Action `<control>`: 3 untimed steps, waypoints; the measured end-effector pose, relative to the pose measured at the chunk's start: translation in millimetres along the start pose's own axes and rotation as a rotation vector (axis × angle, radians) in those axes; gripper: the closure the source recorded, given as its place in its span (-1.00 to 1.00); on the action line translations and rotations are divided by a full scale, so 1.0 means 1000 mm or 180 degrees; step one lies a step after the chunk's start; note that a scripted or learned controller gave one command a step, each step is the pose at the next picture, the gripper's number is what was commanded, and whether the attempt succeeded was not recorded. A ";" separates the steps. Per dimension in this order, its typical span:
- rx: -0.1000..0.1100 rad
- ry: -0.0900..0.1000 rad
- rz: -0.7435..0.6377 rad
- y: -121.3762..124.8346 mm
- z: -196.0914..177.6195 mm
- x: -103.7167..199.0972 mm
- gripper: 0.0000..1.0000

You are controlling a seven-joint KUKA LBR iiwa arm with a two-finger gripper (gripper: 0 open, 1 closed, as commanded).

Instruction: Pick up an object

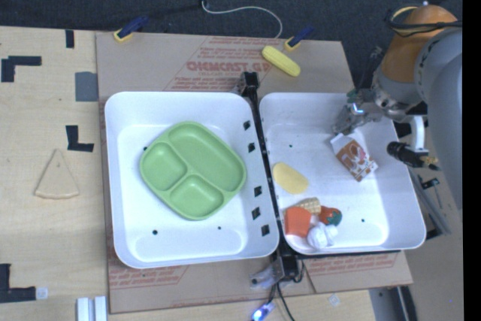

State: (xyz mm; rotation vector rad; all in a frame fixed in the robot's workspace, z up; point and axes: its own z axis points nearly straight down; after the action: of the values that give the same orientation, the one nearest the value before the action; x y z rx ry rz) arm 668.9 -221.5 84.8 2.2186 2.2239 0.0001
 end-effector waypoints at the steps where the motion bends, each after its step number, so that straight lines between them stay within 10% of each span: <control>1: -0.0011 0.0006 -0.0019 0.001 -0.120 0.114 1.00; 3: 0.0006 0.0001 -0.0003 -0.086 -0.255 0.271 1.00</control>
State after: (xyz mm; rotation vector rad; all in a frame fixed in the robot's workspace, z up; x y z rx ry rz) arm 581.7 48.9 339.4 2.2184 2.2261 -0.0017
